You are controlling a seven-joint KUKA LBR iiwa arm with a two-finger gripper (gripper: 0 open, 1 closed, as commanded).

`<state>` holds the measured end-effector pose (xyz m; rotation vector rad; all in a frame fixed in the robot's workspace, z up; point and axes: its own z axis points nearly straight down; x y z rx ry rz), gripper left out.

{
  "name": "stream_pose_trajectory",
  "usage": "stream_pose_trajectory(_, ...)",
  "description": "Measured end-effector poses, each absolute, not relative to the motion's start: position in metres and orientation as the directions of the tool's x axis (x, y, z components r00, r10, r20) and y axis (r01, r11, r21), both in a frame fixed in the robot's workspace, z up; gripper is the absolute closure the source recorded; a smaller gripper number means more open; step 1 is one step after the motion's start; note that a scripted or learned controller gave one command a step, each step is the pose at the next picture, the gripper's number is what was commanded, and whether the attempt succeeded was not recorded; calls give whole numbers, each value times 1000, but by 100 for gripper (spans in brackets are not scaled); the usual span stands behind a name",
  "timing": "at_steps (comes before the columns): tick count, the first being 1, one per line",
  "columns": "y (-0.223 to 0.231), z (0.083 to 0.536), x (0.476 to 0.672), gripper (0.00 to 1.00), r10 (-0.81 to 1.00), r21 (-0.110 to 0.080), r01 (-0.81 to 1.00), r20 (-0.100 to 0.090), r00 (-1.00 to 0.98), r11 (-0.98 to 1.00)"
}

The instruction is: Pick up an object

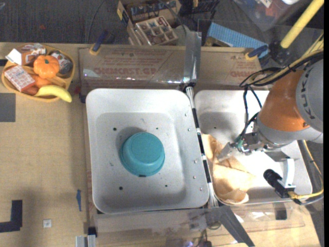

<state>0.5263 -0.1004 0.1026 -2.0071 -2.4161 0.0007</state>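
Far off to the left of my claw, on the bench, a yellow dish holds an orange pumpkin and a banana. Nearer, but still well to my claw's left, the left bin carries a teal bowl, which lies mouth down in the middle. Just across the bins' shared walls, my claw is low in the right bin, near its left wall. It sits at the upper edge of a tan crumpled thing, which spreads below the claw into the bin's near left corner. I cannot tell whether my claw is spread or pressed together, nor whether it pinches the tan thing. My orange band is to the claw's right.
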Motion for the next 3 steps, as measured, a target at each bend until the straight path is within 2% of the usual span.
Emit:
stream_pose_trajectory(1,-100,91,538,0,978,10,978,-2,-207,207)
stream_pose_trajectory(2,-100,101,539,100,979,15,979,0,-205,205)
stream_pose_trajectory(3,-100,101,539,0,979,15,979,-1,-204,204)
